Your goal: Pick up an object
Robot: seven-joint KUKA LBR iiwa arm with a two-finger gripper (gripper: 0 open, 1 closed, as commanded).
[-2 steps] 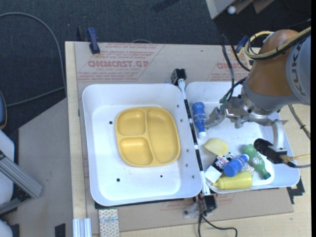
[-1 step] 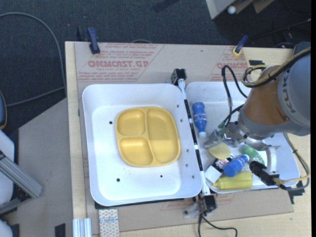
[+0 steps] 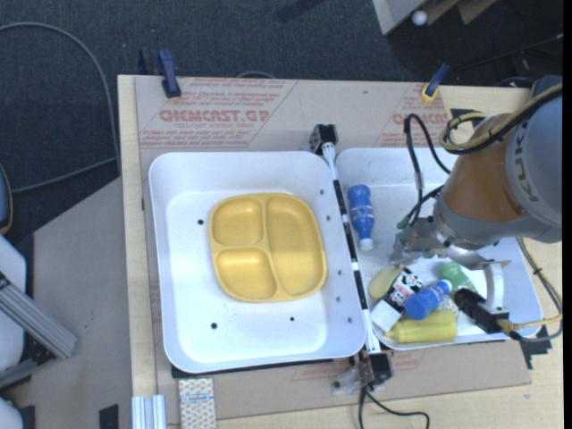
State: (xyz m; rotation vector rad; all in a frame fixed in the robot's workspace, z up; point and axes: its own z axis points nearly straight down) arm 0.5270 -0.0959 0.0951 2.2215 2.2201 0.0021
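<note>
My gripper (image 3: pixel 409 247) hangs low over the middle of the right bin (image 3: pixel 384 164), under the arm's orange band and grey wrist. Just below it lies a cluster: a pale yellow round piece (image 3: pixel 382 281), a black-and-white patterned item (image 3: pixel 406 286), a small bottle with a blue cap (image 3: pixel 428 299), a green object (image 3: pixel 455 275) and a yellow oblong object (image 3: pixel 427 331). A blue bottle (image 3: pixel 360 211) lies along the bin's left wall, left of the gripper. The wrist hides the fingertips, and nothing shows between them.
The left bin (image 3: pixel 179 266) holds a yellow divided plate (image 3: pixel 266 245). A black clamp strip (image 3: pixel 344 231) joins the two bins. A small white box (image 3: pixel 386 315) sits at the right bin's front left corner. Cables loop above the arm at the back right.
</note>
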